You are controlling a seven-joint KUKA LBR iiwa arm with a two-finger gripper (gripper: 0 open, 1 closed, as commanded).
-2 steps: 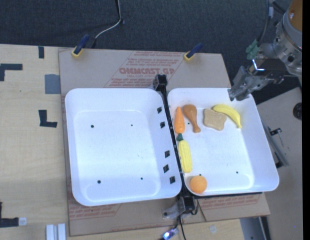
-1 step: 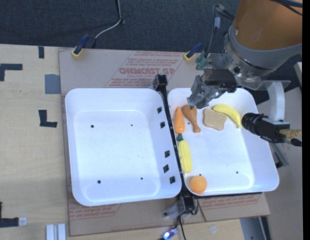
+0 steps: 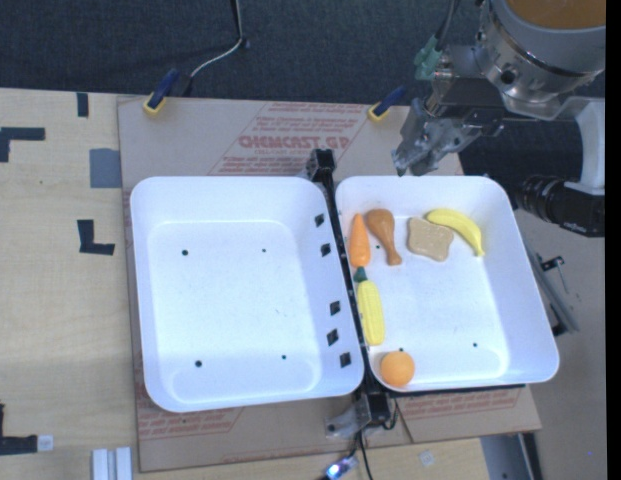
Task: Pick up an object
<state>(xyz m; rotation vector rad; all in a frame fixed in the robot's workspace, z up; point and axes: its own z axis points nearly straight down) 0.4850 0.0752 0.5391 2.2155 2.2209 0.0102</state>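
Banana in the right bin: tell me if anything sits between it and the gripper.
Nothing visible does. The gripper hangs above the right bin's far rim, and the banana lies just inside that rim with its top bare. The bread slice touches its left side, which could crowd a grasp there.

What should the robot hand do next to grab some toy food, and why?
Probably lower the end effector toward the banana. It hangs above the right bin's far rim with nothing between its fingers, and the banana and bread slice lie nearest.
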